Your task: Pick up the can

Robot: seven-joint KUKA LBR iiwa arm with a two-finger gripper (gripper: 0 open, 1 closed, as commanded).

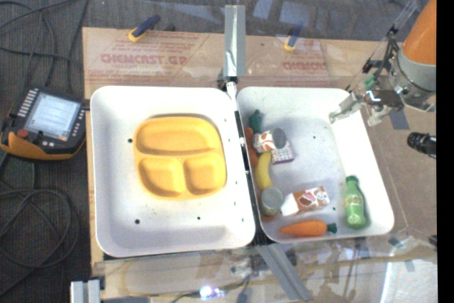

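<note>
Bins sit side by side on the bench in the camera view: the left bin (pixel 106 223) carries a yellow divided tray (pixel 181 156) at its middle, and the right bin (pixel 379 174) holds all the loose items, mostly crowded along its left wall and near edge. The can (pixel 270 201) stands upright near the near-left part of that bin, its round top facing the camera, touching the banana (pixel 264 169) on its far side and just beside the small milk carton (pixel 306 200) on its right. An orange carrot (pixel 303 228) lies along the near wall, and a green bottle (pixel 355 202) rests toward the near-right corner. Farther back, a second carton (pixel 265 141) and a grey round object (pixel 278 138) cluster by the left wall. The gripper (pixel 345 110) hovers over the far-right edge of the right bin, well apart from the can, its thin fingers looking slightly apart and clamped on nothing. Judging by that gap, the approach has barely begun; the can's tight neighbours would likely make a clean grasp awkward.
</note>
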